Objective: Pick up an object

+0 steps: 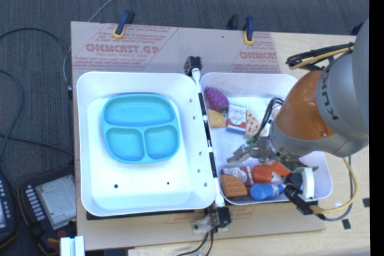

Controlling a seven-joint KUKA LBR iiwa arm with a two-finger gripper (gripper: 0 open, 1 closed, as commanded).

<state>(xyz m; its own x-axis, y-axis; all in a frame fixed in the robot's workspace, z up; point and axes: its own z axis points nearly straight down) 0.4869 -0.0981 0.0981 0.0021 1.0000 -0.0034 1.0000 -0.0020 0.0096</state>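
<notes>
The two bins (90, 105) are showing plain white. A light blue divided plate (141, 128) is lying in the left one. In the right bin, a purple lump (216, 97) is sitting by a red-and-white packet (237, 117), with an orange-red piece (262, 174), a blue bottle (264, 191) and a brown waffle-patterned piece (234, 186). The arm (336, 111) is showing grey with an orange band. The desk (120, 48) is wearing pale brown with red lettering, and blue-and-yellow clamps (123, 23) are gripping its edge.

- The arm (336, 99) enters from the right edge of the bench, its grey body bulking over the right bin's far right corner.
- The orange band (303, 110) sits just above the wrist, which angles down and to the left.
- The gripper (245, 153) hangs low inside the right bin, near its near edge, its fingers spread apart with nothing between them.
</notes>
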